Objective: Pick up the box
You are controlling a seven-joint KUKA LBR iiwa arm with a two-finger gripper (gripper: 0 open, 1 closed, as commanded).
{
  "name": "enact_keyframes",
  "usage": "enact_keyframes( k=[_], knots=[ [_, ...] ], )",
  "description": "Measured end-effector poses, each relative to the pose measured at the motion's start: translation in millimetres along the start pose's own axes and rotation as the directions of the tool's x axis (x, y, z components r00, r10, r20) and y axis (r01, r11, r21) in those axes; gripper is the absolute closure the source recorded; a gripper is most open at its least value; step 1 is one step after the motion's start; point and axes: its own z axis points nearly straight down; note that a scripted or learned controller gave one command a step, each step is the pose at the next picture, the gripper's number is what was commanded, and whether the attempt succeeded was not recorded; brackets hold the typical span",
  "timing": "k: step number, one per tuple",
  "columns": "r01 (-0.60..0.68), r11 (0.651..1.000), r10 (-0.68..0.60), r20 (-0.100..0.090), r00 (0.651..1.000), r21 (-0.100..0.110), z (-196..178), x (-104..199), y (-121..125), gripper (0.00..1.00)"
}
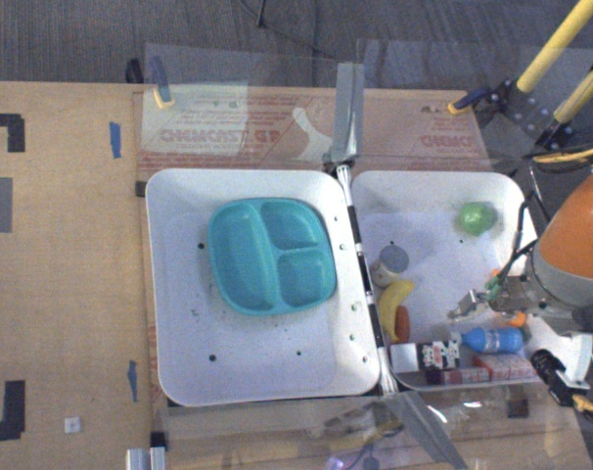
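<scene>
- My gripper (470, 305) hovers in right bin (429, 189); finger state: can't tell.
- Box (435, 354) at 7 o'clock from it, by front wall.
- Prob. light, stiff cardboard; grab across narrow sides.

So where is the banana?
The banana lies in the right bin, against its left wall, just below a grey disc.

the light is bright and even. the two white bins (252, 375) look a bit washed out. the teal tray (273, 255) has a soft dark shadow under it. the clear plastic sheet (248, 106) at the top shines. everything looks a little fuzzy.
</scene>
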Motion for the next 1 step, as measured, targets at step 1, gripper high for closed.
enact_keyframes(
  k=[1],
  knots=[
    [-0.068,0.998,0.068,0.005,0.998,0.004,12.3,30.2,59.2,0.0]
  ],
)
